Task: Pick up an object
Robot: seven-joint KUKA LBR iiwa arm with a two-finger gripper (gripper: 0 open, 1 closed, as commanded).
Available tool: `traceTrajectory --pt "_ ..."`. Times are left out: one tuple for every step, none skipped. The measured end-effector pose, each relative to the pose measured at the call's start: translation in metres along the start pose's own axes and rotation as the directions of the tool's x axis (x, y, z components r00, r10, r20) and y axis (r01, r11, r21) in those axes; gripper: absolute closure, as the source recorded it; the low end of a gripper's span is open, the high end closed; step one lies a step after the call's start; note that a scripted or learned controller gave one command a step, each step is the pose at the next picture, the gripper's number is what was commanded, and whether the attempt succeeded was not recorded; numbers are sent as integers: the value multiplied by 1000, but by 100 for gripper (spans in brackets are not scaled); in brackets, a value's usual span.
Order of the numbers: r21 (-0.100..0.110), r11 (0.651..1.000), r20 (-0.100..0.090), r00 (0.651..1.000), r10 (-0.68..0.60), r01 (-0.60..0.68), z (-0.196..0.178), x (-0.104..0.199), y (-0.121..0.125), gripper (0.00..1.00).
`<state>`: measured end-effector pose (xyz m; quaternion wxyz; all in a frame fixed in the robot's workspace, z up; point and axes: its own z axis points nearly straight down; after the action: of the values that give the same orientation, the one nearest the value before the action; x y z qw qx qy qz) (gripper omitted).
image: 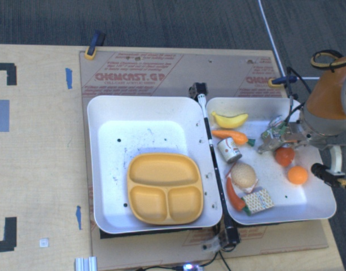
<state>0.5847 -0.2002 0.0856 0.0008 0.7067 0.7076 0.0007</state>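
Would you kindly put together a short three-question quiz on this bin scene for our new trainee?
1. True or false: the yellow divided tray lies in the left bin.
2. Which fruit lies nearest the right bin's far rim? A) banana B) orange C) tomato
3. Fill in: the gripper is above the ____ bin.

Key: 1 true; 2 A; 3 right.
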Motion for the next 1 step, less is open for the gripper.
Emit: traceTrajectory --pt "0 1000 -1 1000 0 0 0 64 17 0"
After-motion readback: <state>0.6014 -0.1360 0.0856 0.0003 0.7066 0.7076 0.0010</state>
